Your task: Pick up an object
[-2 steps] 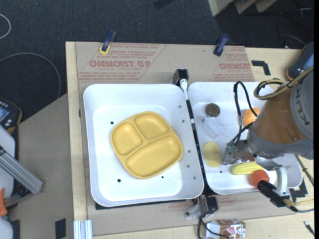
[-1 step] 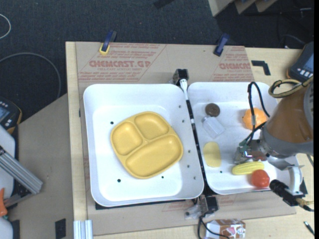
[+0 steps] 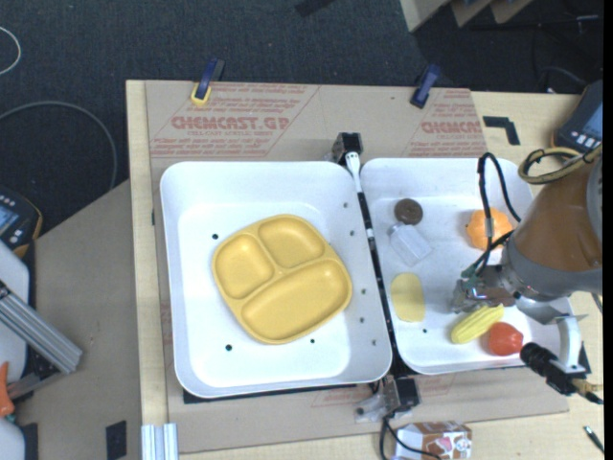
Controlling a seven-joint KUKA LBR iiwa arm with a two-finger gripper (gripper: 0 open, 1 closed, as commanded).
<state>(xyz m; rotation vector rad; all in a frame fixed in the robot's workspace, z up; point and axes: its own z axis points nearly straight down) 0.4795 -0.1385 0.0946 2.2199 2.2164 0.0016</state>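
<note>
Nearest the camera view, at the front of the right bin [image 3: 436,360], I am seeing a yellow corn cob [image 3: 476,323] lying beside a red tomato [image 3: 504,338], the two touching or nearly so. I am reading the gripper [image 3: 475,293] as hanging just above the corn cob's upper end, and I cannot tell how the hand is set, because the wrist is hiding it. Nothing is showing as held.

Risks, as I am judging them:
- The cob is looking smooth, rounded and tapered, so it is likely to roll or squirt out of a pinch taken off centre.
- The tomato is sitting so close that a descending hand is liable to strike it or push both items against the bin's front wall.
- The black cable [image 3: 485,195] looping over the arm is passing near an orange fruit [image 3: 484,228] and could drag it.

Other contents of the right bin: a pale yellow flat oval piece [image 3: 408,297], a clear, faint plastic item [image 3: 412,247] that is hard to make out, and a small brown round piece [image 3: 408,212].

In the left bin [image 3: 182,257], a glossy yellow divided plate [image 3: 281,278] with three compartments is lying flat, well apart from the gripper.
</note>
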